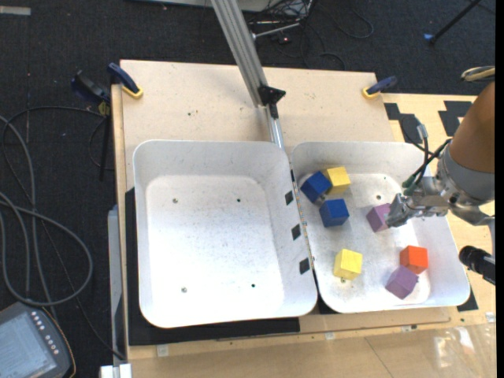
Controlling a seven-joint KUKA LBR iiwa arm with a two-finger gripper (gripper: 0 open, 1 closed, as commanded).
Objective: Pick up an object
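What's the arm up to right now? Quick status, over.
Gripper low in right bin, at purple cube. No hold confirmed. Orange cube close by.

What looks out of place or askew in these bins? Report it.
Nothing looks damaged or spilled. All the blocks lie loose in the right bin, turned at odd angles; two blue blocks and a yellow block crowd together. The gripper is down beside a purple block.

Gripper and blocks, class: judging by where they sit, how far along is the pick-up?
Done: the gripper has reached the right bin, beside a purple block. In hand: closing in on that block; a grasp cannot be confirmed. Left: lifting it. All seven blocks rest in that bin, including the orange block.
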